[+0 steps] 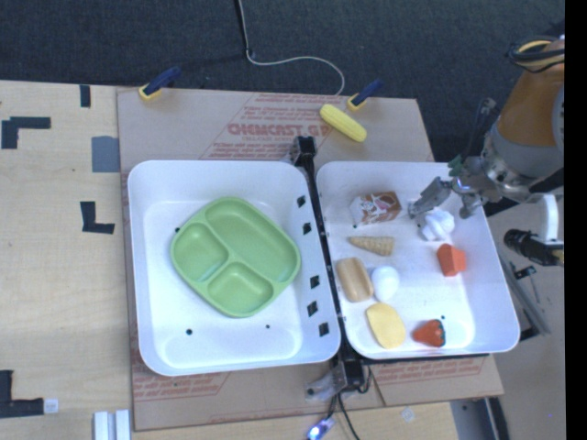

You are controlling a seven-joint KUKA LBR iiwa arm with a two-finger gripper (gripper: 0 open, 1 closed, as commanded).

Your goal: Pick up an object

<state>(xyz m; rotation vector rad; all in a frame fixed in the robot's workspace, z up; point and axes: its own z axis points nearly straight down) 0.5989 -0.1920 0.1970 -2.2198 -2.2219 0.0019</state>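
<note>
The right bin (pixel 486 333) holds several toy foods: a brown and white piece (pixel 377 206), a tan cone (pixel 372 244), a bread-like loaf (pixel 353 279), a white egg (pixel 385 281), a yellow piece (pixel 386 324), a red piece (pixel 429 334), an orange block (pixel 451 259) and a small white item (pixel 439 224). My gripper (pixel 440 200) hangs over the bin's upper right part, just above the small white item. Its grey fingers (pixel 425 199) point down-left, with nothing visibly held between them.
The left bin (pixel 147 246) contains a green divided plate (pixel 236 256). A yellow toy (pixel 343 123) lies on the cardboard behind the bins, with two blue and yellow clamps (pixel 160 82) at the cardboard's back edge. A cable runs across the dark floor beyond.
</note>
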